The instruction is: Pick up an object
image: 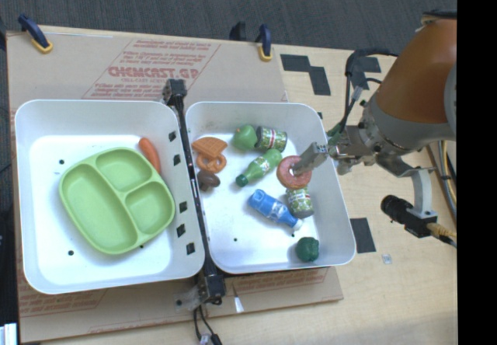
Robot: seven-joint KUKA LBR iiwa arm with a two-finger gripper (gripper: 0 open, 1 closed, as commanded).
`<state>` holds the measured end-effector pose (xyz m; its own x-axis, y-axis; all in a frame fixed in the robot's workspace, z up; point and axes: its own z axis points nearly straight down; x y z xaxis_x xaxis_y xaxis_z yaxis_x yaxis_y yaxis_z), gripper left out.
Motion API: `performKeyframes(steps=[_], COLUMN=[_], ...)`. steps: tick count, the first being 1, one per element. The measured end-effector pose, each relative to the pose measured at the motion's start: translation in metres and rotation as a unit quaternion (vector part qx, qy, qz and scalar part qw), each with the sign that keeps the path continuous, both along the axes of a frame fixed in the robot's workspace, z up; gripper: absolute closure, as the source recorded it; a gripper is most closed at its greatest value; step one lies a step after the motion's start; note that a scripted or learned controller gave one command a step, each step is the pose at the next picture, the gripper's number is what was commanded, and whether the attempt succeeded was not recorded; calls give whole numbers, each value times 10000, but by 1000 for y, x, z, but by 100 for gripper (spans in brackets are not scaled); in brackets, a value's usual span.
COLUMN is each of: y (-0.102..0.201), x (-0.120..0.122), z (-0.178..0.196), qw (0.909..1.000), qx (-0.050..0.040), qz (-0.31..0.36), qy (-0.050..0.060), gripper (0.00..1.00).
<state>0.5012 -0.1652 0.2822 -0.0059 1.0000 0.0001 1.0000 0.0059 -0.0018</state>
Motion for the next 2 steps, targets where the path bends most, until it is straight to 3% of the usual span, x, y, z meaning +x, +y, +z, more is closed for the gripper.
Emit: performKeyframes(steps=[1,2], y=[-44,-46], x=[66,-24], z=[-155,-188], qw=[9999,10000], qx=[-17,5], qz=[-13,5], qy=[-98,-8], gripper=[0,0])
